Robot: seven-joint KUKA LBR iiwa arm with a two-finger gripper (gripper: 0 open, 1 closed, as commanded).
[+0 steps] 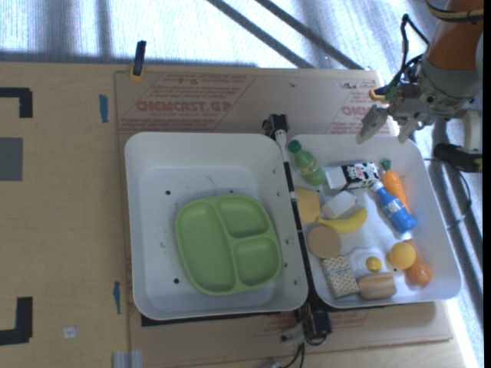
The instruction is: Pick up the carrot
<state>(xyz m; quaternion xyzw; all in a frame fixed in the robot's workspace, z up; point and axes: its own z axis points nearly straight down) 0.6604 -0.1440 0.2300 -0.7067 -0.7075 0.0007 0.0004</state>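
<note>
Camera view, carrot in right bin, below open claw, apart

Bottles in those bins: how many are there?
2, both in the right bin: a green bottle near its far left corner, and a blue bottle beside the carrot. Others could be hidden.

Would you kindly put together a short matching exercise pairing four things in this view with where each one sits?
Things:
1. carrot
2. green tray
3. banana
4. gripper

Places:
A. in the left bin
B. above the right bin's far rim
C. near the middle of the right bin
D. by the right bin's right wall, next to the blue bottle

Pairs: 1-D, 2-A, 3-C, 4-B
</note>
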